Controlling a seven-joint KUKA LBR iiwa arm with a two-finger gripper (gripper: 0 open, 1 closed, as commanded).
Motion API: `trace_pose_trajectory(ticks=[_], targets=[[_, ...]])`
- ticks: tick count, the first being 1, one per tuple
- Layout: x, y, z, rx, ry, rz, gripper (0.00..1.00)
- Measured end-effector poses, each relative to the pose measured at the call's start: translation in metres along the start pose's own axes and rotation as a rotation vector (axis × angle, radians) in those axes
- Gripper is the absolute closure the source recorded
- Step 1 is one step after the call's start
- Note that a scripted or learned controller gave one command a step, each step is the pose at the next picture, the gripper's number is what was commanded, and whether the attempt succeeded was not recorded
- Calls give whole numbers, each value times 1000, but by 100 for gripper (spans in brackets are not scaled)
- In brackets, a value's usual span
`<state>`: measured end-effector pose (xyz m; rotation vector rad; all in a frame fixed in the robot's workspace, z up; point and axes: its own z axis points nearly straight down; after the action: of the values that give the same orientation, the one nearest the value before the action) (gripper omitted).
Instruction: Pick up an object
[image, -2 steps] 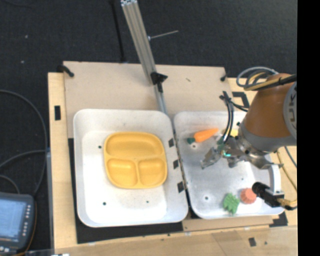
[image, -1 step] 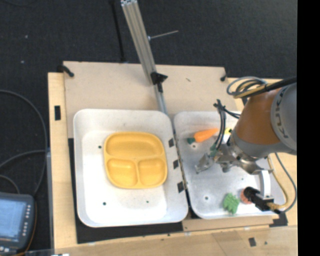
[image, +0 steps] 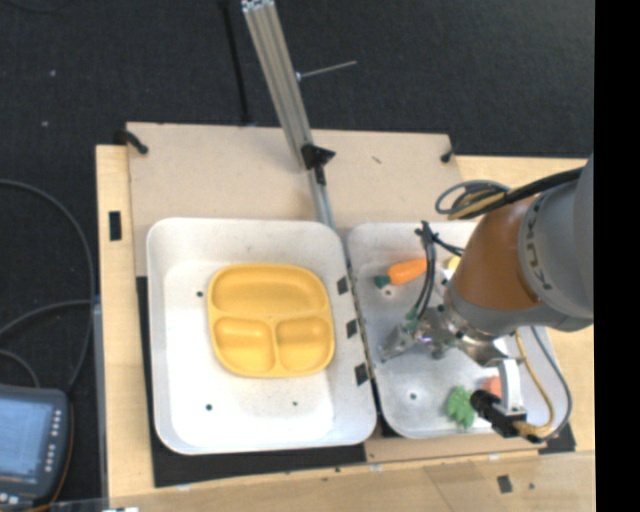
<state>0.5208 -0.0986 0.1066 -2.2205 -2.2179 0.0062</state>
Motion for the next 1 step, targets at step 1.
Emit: trace_pose_trajectory(ticks=[1], targets=[[-1,3,-14,-9,1,6,100]])
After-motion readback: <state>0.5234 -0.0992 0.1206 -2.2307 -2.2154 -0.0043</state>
